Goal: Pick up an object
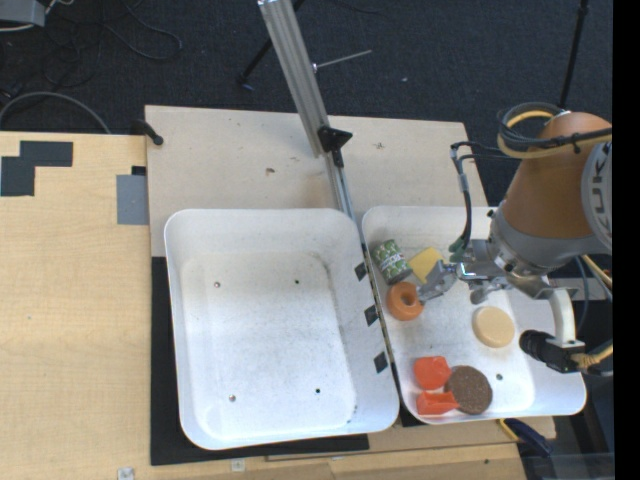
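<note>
On pale bench [250, 158], two white bins [200, 238], dark floor [150, 38]

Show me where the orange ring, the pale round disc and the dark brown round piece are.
orange ring [405, 302], camera view, on its orange rim.
pale round disc [494, 327], camera view, middle of its top face.
dark brown round piece [469, 389], camera view, middle of its top face.

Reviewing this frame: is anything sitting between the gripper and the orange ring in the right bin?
Nothing visible does. The gripper sits just right of and above the orange ring, almost against it. The yellow block and green can lie farther back, off that line.
</note>
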You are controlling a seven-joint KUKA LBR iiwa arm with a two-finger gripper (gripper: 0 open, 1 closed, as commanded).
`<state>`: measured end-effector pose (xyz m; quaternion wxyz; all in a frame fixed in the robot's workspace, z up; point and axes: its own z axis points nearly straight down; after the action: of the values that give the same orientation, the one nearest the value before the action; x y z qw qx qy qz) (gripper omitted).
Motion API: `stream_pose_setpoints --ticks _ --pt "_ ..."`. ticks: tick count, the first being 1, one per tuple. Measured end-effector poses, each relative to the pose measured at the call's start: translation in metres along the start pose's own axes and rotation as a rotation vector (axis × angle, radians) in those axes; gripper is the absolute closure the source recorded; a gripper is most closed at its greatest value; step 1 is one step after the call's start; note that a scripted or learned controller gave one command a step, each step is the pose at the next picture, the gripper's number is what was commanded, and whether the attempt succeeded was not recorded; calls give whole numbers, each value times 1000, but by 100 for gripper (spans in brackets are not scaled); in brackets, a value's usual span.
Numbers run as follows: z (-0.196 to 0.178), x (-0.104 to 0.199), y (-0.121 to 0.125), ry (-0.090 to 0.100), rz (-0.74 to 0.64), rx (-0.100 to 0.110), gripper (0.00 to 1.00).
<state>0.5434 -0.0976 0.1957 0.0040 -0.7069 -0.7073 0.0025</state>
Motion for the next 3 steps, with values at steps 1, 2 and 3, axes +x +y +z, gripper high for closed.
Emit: stream_pose_setpoints --ticks 1,2,3 --pt "-3 -2 1 -1 5 -6 0" --pt "56 -9 -4 0 2 1 0" --pt "104 -9 -3 -2 2 -8 0"
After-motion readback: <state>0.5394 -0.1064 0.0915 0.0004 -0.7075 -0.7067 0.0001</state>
